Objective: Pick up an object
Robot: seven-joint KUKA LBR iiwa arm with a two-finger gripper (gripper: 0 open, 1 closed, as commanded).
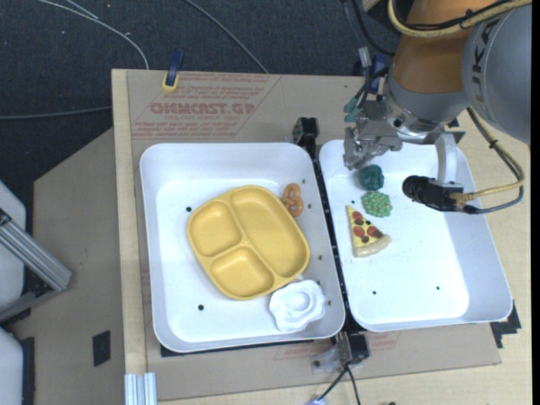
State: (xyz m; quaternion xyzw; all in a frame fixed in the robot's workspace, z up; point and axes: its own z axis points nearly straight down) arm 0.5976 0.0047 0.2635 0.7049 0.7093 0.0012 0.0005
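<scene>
A KUKA arm reaches in from the right over a desk (211,108) carrying two white bins, its gripper (361,152) hanging low at the far left corner of the right bin (439,268). Whether the gripper is open or closed cannot be told from this angle, and nothing is seen held in it. Just beside and below it lies a small dark green toy (370,176), the nearest candidate for the pick. A knobbly light green toy (376,203) sits just beyond that, close but seemingly not touching, and a toy pizza slice (365,232) lies flat near the bin's left wall.

The dark green toy looks like light moulded plastic or rubber: rounded, lumpy, unlikely to break, but liable to roll or squirt out of a pinch. A grip across its widest part from straight above seems the safest hold, kept clear of the bin wall and its light green neighbour. The pizza slice, thin and flat on the floor, would likely be harder to get under.

In the left bin (164,226), a yellow divided plate (246,241) rests at a slant, with a pretzel-shaped toy (293,198) at its upper right edge and a white moulded piece (296,303) at its lower right
</scene>
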